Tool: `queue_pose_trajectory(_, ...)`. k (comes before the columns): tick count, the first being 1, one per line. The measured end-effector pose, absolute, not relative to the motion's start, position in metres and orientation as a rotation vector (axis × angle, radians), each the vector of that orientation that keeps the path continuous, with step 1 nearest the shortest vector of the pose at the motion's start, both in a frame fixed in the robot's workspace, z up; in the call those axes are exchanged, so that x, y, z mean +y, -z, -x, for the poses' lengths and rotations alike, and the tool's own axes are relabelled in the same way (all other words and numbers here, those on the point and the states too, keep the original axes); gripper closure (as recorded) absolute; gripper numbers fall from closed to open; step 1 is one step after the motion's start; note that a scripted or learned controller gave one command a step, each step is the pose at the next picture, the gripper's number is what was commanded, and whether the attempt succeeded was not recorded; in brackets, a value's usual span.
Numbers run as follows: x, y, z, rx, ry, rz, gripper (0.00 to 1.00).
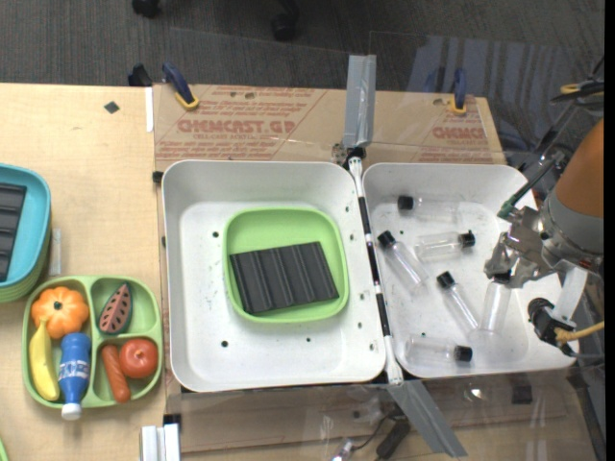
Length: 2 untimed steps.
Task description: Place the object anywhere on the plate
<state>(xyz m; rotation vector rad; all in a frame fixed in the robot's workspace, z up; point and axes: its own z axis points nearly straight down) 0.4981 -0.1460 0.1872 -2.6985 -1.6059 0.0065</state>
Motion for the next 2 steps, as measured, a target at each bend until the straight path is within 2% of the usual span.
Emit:
queue_pose_trajectory(1,-0.146,-0.187,-0.498,-1.605,-0.006,2.699,0.00)
queue_pose_trajectory(2,-0.114,-0.224,-0.477,-1.162,-0.007,2.918,0.00)
